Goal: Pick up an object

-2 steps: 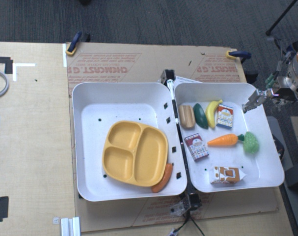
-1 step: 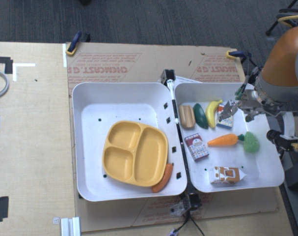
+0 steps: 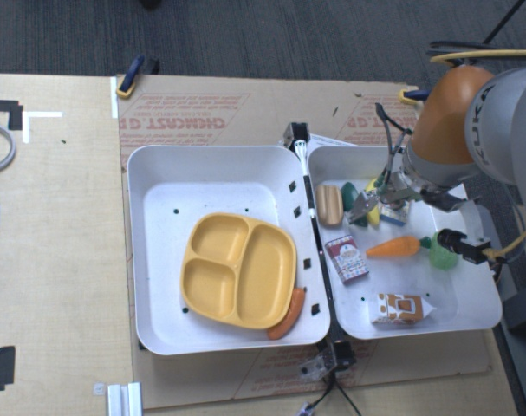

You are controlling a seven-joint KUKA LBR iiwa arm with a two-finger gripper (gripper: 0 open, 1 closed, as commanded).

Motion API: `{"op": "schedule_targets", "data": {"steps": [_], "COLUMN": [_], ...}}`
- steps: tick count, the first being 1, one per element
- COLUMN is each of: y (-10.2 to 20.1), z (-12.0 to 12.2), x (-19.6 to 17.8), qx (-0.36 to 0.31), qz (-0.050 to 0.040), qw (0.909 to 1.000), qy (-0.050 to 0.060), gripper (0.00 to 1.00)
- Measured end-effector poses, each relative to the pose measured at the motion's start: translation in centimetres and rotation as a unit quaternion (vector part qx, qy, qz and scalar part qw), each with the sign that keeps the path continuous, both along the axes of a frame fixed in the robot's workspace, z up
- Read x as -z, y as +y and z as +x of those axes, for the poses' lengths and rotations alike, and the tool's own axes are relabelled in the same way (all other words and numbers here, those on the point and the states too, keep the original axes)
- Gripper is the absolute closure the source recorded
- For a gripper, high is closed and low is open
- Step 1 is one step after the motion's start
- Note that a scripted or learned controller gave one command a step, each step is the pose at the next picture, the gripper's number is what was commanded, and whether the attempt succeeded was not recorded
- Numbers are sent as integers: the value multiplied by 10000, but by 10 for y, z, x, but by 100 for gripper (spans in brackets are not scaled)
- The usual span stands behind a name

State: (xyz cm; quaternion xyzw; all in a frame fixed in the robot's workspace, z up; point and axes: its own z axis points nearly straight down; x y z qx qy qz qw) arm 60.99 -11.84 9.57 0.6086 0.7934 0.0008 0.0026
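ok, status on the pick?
Gripper low in right bin, among small items by the bread piece. Nothing visibly held. Carrot and red carton lie close alongside.

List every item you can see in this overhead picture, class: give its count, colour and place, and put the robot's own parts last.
left bin: 1, white, middle of bench.
right bin: 1, white, beside the left bin.
divided plate: 1, yellow, three compartments, in the left bin.
sausage: 1, orange-red, in the left bin against the plate's near right edge.
bread loaf: 1, tan, far left of the right bin.
small red carton: 1, red and white, left side of the right bin.
carrot: 1, orange with green top, middle of the right bin.
brown-and-white carton: 1, near side of the right bin.
clamp: 1, blue and yellow, far edge of the cardboard.
gripper: 1, grey metal, low over the right bin's far side by small yellow and green items.
arm: 1, grey with orange band, right.
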Motion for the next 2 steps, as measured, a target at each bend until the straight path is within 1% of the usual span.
{"op": "schedule_targets", "data": {"steps": [1, 2], "y": [-1, 64], "z": [1, -19], "x": [-11, -97], "qx": [8, -584], "qz": [-3, 4], "qw": [10000, 9983], "qy": [2, 19], "gripper": [100, 100]}}
